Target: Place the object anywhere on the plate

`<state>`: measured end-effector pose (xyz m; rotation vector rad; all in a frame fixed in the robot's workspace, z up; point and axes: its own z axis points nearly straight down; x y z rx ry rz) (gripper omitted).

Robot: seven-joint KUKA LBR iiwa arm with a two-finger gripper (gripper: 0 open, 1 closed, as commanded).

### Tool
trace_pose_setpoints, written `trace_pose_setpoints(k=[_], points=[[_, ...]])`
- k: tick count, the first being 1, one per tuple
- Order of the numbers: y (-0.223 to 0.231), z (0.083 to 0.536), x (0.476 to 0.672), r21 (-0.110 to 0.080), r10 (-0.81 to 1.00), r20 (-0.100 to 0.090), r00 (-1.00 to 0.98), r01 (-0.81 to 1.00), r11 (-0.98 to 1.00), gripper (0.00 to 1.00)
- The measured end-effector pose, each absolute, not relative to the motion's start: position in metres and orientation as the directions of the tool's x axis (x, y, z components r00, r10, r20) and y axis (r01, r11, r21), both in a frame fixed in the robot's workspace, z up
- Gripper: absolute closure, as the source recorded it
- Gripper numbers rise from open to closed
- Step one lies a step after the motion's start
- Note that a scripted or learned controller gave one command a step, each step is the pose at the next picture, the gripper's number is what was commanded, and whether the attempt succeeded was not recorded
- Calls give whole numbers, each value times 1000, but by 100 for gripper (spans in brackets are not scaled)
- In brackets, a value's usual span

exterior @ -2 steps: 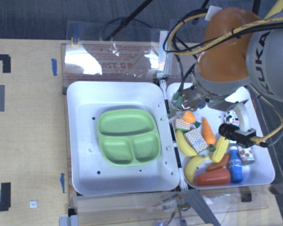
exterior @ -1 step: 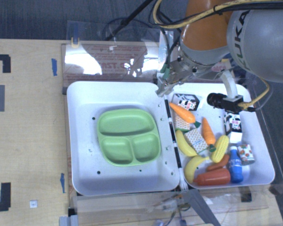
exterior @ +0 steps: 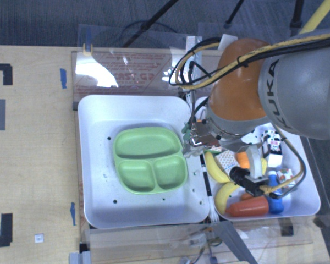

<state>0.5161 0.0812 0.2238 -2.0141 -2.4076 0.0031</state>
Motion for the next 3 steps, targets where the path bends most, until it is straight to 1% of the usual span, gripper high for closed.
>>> trace_pose_setpoints(k=[1, 2, 3], points=[[95, 186, 505, -5, 992, 0, 125, 992, -125, 100], [97, 176, 479, -5, 979, -1, 204, 979, -204, 100], [97, 176, 479, -5, 979, -1, 204, 979, -204, 0]])
